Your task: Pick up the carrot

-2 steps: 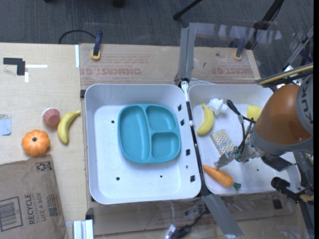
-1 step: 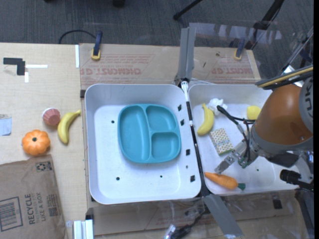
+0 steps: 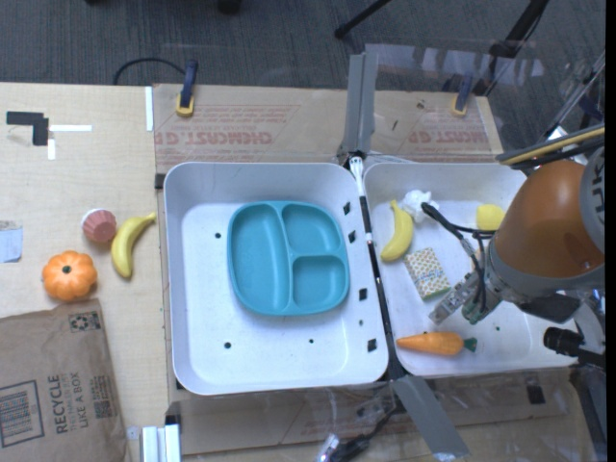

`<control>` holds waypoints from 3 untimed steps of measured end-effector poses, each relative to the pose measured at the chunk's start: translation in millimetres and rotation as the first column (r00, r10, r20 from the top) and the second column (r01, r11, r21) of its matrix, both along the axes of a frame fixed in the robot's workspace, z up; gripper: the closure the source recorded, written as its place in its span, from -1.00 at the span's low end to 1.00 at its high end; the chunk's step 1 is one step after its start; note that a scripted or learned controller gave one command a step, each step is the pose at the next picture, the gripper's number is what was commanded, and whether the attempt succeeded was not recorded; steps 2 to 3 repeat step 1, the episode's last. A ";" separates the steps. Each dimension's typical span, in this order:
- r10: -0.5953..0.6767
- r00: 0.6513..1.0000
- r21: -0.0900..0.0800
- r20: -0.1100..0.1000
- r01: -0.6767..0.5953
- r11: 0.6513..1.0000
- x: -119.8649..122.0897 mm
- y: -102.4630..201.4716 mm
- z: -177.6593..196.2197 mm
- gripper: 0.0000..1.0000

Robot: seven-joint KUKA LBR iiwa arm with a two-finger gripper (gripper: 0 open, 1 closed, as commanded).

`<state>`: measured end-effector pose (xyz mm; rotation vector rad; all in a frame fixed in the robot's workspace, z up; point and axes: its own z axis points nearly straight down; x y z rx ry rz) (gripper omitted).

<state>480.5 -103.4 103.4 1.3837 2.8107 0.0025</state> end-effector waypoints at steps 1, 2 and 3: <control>-0.402 0.916 0.001 -0.009 0.402 0.916 -2.5 54.2 87.6 1.00; -0.402 0.916 0.001 -0.009 0.402 0.916 -2.5 54.2 87.6 1.00; -0.402 0.916 0.001 -0.009 0.402 0.916 -2.5 54.2 87.6 1.00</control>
